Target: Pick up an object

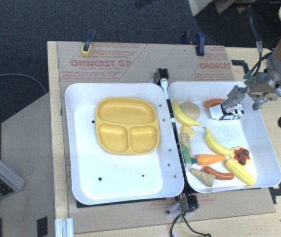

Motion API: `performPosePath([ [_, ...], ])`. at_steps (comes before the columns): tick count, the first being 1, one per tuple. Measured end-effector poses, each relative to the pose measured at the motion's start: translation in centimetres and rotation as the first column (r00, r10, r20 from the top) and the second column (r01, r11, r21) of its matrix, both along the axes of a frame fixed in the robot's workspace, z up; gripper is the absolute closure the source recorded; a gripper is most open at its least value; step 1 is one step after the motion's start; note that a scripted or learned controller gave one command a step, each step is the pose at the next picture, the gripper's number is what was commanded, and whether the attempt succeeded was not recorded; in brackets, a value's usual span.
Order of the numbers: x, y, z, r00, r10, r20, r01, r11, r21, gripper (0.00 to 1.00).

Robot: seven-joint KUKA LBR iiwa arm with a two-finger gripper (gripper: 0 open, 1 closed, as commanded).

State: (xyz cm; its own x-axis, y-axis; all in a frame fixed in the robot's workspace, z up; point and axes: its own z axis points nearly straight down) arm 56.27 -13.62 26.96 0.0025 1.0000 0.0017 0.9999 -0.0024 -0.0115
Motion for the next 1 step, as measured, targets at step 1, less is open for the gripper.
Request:
performPosePath([
  [1,0.21,0.02,0.65,1.0,0.003,0.012,-0.003,1.0,-0.002,0.0],
])
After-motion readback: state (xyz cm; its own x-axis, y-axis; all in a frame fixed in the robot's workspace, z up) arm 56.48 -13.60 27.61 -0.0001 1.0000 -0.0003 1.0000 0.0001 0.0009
